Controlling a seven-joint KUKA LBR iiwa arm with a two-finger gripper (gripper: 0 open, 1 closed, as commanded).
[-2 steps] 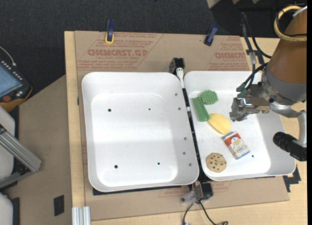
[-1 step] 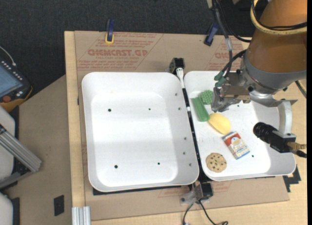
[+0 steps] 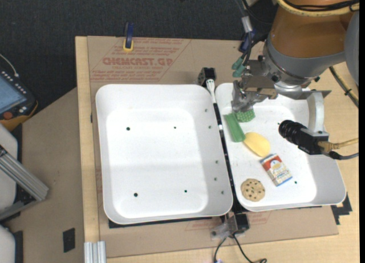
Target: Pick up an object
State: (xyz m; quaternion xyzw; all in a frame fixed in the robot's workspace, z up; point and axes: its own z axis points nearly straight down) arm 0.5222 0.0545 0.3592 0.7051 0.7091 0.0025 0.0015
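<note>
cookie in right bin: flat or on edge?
Flat. The cookie shows its full round chip-dotted face to the overhead camera, lying on the right bin floor.

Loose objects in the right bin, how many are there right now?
4. A green brush lies by the divider under the gripper, a yellow lemon just right of it, a small red-and-white box nearer the front, a cookie at the front. The arm may hide more.

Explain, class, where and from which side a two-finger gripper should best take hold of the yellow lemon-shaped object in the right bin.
Probably from above, closing across the middle of the yellow lemon-shaped object, over its short axis. It lies flat and slantwise; the green piece touches its upper-left end, so the long sides look freer.
</note>
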